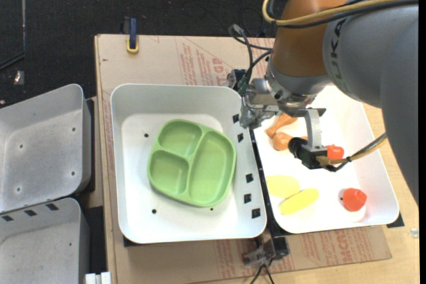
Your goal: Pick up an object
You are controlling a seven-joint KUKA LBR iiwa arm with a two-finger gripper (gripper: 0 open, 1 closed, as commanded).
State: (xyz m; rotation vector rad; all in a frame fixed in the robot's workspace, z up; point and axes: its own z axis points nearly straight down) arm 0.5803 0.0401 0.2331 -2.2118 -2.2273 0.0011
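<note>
Right bin (381, 166): orange piece (280, 137) near its left wall, just beside the gripper (258, 111) and partly under the wrist. You can't read its long axis from here.

Yellow piece (299, 201) lies nearer the front, flat, with its long axis running from lower left up to the right in your view. Red piece (353, 199) sits to its right, apart from it.

Gripper hangs low over the wall between the two bins, its body blocking your sight of the tip. You cannot tell how far open it is, or whether it holds anything.

Other bin (126, 209): green plate (192, 161), three compartments, lying flat.
</note>
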